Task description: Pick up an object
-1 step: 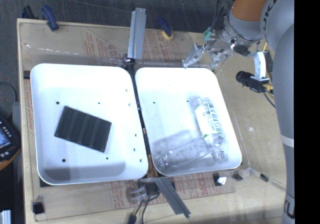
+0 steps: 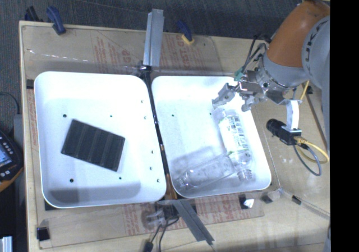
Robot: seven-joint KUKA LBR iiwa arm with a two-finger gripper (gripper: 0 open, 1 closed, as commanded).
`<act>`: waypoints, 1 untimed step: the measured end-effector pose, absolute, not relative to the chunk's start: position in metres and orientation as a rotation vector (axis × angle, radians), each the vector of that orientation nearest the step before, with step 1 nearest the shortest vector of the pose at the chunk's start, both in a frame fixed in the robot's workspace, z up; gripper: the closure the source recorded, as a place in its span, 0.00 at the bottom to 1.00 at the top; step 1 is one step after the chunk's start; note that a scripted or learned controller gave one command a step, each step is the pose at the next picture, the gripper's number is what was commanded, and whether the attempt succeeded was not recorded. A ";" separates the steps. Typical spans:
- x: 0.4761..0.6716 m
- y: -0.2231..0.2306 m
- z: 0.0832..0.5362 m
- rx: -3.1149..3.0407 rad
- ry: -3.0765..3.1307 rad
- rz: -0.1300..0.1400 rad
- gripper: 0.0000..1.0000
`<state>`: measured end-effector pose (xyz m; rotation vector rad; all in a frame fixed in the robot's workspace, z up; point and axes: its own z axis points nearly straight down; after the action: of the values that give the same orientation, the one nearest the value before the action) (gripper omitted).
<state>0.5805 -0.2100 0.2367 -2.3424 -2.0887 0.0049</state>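
- The left bin holds one dark ribbed rectangular pad, lying flat and a little askew near the bin's middle.
- The right bin holds two clear plastic bottles, both on their sides.
- One clear bottle lies along the near wall, pointing left to right.
- The other clear bottle runs down the right side, and its lower end meets the first bottle in the near right corner.
- The gripper hangs over the far right corner of the right bin, just above the top end of the second bottle; its fingers look spread apart with nothing between them.
- The arm comes in from the right, orange band uppermost.
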 end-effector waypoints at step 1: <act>0.540 -0.188 0.129 -2.376 -2.049 0.005 0.00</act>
<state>0.5404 -0.1880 0.1286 -2.3762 -2.0488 0.0052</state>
